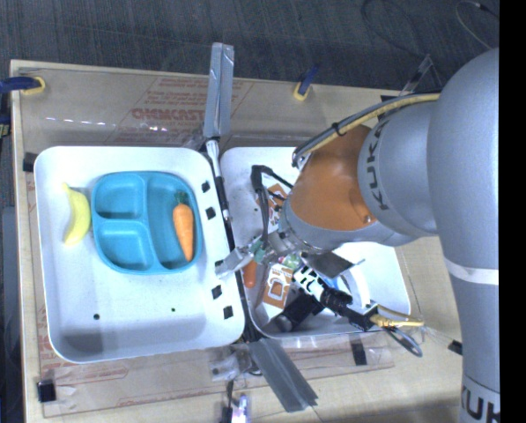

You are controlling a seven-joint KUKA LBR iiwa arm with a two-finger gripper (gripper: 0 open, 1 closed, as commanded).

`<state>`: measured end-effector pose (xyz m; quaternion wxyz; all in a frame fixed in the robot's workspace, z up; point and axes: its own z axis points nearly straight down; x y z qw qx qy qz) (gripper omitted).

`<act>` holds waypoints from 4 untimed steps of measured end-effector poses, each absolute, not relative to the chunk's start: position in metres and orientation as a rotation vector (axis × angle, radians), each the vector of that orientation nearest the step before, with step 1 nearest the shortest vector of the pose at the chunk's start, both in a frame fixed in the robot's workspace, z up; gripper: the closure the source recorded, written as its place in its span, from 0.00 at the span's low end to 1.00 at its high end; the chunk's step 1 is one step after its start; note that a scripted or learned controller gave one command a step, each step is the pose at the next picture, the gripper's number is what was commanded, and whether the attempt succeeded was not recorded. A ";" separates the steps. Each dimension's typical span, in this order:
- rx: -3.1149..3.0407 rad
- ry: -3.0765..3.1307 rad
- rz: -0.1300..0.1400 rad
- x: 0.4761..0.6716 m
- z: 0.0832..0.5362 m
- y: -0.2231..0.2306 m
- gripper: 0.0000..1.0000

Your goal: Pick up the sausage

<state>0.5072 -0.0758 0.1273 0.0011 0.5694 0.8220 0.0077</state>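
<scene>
The sausage, a short orange-brown piece, lies at the left edge of the right bin, close to the divider between the bins. My gripper is low in that bin, right above and touching or nearly touching the sausage's upper end. The wrist and arm hide most of the bin floor behind it. The view does not show the sausage between the fingers.
In the left bin a blue compartment tray holds a carrot in its right section. A banana lies beside the tray on its left. A small printed packet sits under the wrist in the right bin.
</scene>
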 end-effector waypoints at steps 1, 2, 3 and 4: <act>1.647 2.635 0.081 0.502 0.122 -0.081 0.00; 1.523 2.730 0.065 0.513 0.122 -0.081 0.00; 1.475 2.798 0.052 0.528 0.120 -0.082 0.00; 1.187 2.894 0.060 0.527 0.120 -0.077 0.00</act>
